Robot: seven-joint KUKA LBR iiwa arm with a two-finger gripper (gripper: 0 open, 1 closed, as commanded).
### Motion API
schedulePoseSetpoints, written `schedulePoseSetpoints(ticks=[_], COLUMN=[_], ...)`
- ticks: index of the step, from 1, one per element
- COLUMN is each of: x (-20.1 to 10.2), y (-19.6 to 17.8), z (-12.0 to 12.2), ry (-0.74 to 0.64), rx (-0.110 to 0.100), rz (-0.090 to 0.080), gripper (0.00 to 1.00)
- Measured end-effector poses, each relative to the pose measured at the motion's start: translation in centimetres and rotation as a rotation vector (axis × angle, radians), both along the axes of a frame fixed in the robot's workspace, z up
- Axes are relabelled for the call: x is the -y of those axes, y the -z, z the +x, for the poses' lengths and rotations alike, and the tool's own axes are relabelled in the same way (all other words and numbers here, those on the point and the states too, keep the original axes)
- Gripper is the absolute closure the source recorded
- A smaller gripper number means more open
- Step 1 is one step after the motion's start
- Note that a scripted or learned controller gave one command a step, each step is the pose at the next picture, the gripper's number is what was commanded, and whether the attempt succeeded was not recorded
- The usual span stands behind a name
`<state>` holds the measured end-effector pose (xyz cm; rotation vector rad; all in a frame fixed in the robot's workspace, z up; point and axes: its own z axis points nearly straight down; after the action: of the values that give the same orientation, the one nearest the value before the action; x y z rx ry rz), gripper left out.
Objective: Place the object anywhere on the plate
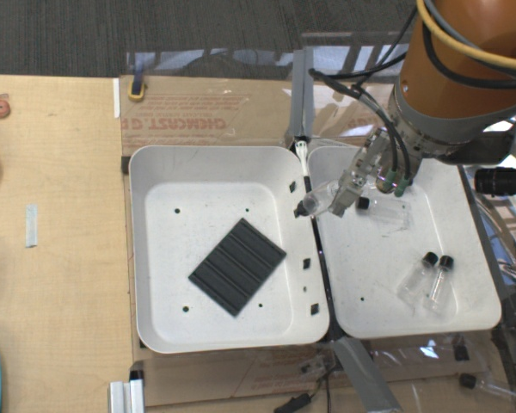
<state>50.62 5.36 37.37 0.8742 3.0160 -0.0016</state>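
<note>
The plate [238, 267] is a dark ridged rectangle lying at a slant in the middle of the left bin [155, 231]. My gripper [348, 194] hangs over the divider between the two bins, above and to the right of the plate. A clear vial [322, 203] with a black cap sticks out to the left from between its fingers, the cap over the left bin's right rim. The gripper is shut on that vial. Two more clear vials [428, 278] with black caps lie side by side in the right bin [464, 317].
A faint clear piece [389, 216] lies in the right bin just under the wrist. Cables loop from the arm [464, 50] at the top right. Cardboard lies under the bins, and the wooden bench [52, 188] extends to the left.
</note>
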Motion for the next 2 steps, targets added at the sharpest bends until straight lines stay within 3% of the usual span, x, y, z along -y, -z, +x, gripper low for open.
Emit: schedulePoseSetpoints(ticks=[1, 2], x=[1.26, 1.25], y=[10.92, 10.91], z=[-1.07, -1.06], ry=[-0.220, -0.221], rx=[-0.002, -0.002], rz=[0.001, 0.001], gripper=[1.00, 0.00])
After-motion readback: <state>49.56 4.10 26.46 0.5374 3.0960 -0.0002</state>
